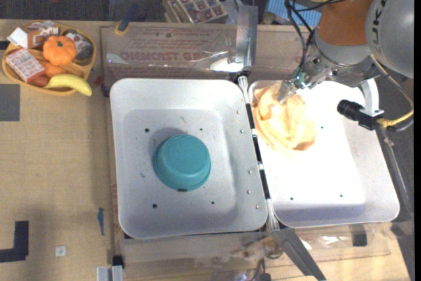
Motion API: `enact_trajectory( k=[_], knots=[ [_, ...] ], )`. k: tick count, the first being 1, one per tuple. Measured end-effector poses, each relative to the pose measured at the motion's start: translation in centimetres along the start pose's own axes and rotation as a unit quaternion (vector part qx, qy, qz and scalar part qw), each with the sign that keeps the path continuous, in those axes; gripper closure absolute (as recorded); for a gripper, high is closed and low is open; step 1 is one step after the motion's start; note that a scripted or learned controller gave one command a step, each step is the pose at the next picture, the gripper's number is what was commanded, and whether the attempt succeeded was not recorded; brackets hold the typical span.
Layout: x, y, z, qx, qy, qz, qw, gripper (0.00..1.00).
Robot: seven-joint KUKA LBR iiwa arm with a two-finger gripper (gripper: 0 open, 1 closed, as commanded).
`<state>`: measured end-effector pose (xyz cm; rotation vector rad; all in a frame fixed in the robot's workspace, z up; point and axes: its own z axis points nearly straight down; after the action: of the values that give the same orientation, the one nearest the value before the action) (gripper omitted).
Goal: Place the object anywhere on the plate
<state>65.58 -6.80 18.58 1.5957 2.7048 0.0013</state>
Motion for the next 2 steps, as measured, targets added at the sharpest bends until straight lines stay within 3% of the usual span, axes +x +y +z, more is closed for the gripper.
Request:
enact_trajectory(
  k=[1,2],
  knots=[
    [-0.3,0.0,-4.0,-0.001,-0.001,0.001,1.0,1.0],
    [4.8,0.7,-3.2,0.0,0.0,-0.197,0.9804,1.0]
  ],
)
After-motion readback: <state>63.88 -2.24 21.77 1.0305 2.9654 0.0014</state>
